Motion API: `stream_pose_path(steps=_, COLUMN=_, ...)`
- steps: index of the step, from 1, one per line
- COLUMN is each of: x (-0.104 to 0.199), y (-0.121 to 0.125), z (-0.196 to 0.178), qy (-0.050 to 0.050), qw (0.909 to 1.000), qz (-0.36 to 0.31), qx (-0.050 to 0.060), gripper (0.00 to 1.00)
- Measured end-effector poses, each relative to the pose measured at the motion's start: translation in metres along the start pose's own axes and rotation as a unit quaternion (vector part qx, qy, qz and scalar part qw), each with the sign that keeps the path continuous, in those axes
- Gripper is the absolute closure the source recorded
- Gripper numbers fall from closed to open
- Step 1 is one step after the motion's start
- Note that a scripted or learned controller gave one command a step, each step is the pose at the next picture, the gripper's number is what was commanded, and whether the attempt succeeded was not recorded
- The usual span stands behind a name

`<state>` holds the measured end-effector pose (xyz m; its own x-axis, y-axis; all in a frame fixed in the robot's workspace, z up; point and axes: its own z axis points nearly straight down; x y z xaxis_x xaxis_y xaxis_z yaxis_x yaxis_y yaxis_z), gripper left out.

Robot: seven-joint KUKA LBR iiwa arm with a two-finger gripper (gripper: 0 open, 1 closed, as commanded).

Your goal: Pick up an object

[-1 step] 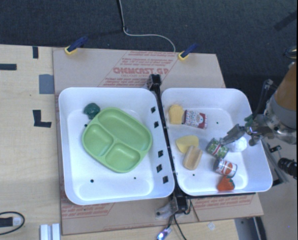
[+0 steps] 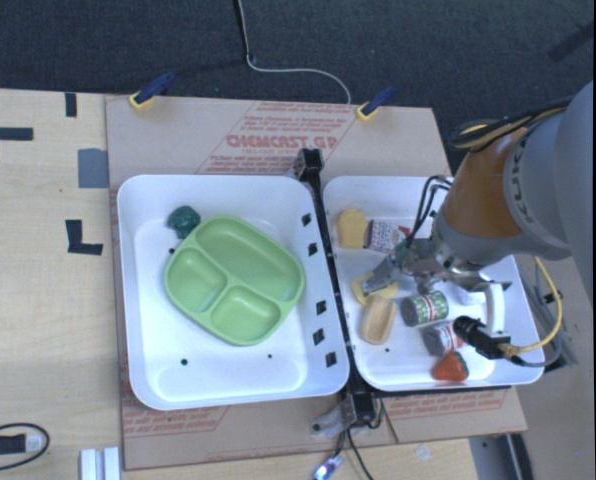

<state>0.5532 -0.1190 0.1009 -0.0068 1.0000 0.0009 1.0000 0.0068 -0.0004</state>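
Observation:
My gripper (image 2: 386,274) hangs low in the right bin (image 2: 523,298), reaching in from the right under the orange-banded wrist (image 2: 478,203). Its tip is right over a small yellow piece (image 2: 362,290) near the bin's left wall. A tan oblong item (image 2: 377,320) lies just below it. To its right lies a small can (image 2: 426,308) with a green and white label. A yellow block (image 2: 351,228) and a white and red packet (image 2: 382,235) sit at the bin's far side. A grey object (image 2: 439,341) and a red one (image 2: 451,368) lie near the front.
The left bin (image 2: 148,368) holds a green divided plate (image 2: 234,279) and a dark teal lump (image 2: 184,220) at its far left corner. A black divider (image 2: 323,268) runs between the bins. A cable (image 2: 538,353) loops by the right bin's front right corner.

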Motion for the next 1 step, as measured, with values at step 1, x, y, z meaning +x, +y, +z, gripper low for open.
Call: stream_pose_path(steps=1, x=0.0255, y=0.0282, z=0.0178, qy=-0.001, qw=1.0000, qz=0.001, qx=0.000, gripper=0.00)
